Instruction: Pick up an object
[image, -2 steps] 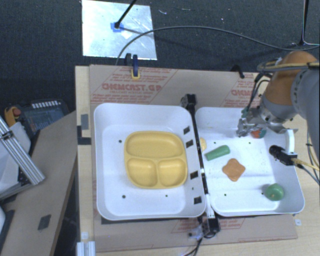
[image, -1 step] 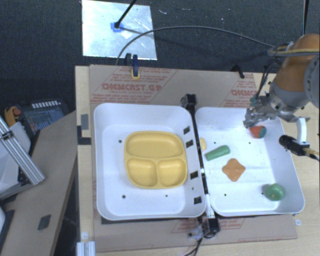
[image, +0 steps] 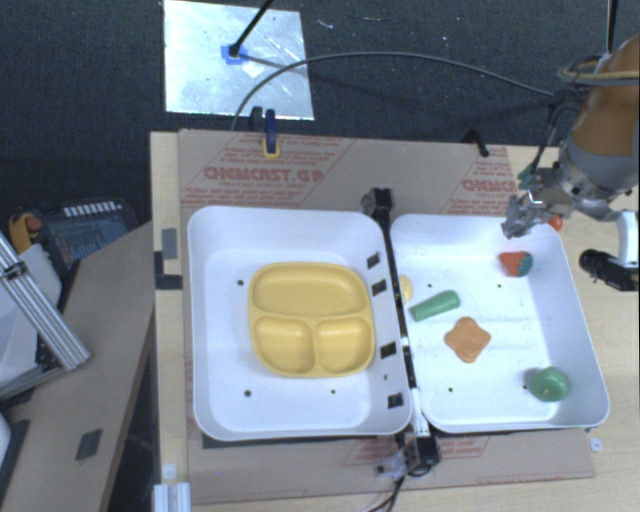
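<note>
The metal two-finger gripper hovers empty, spread unclear, approaching; next it descends toward six o'clock onto the small orange-red toy.

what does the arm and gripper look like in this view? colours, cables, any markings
The arm enters at the upper right: an orange-tan band above a grey metallic wrist section. The gripper below it is small, silvery grey, and blurry, so finer detail is unreadable. Thin dark cables run along the arm near the wrist. No legible markings or labels are visible on it.
</note>
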